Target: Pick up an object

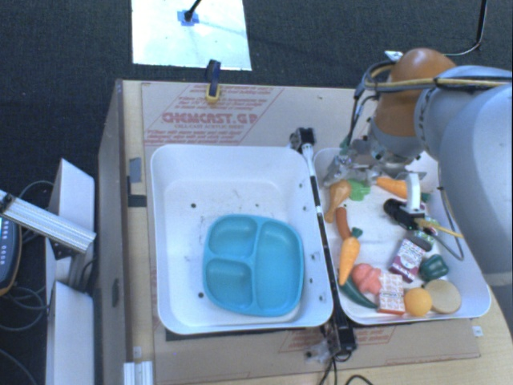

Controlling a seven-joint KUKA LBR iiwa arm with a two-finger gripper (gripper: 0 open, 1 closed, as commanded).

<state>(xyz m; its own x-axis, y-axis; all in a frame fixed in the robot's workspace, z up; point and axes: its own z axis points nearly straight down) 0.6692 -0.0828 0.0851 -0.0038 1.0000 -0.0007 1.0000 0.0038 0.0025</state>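
You can read one clear text: red block caps "CHEMCAST GP" on the brown paper-faced sheet [240, 107] under the bins, at approx 12 o'clock of the left bin [172, 215], w/ rows of smaller red print above & below it that are too small to make out. More red print shows on the same sheet's front strip at approx 6 o'clock, also illegible. At approx 4 o'clock in the right bin [473, 299], the small red-and-white packet [407, 259] & the red-and-white carton [391, 293] carry label markings, but you can't read any letters on them.
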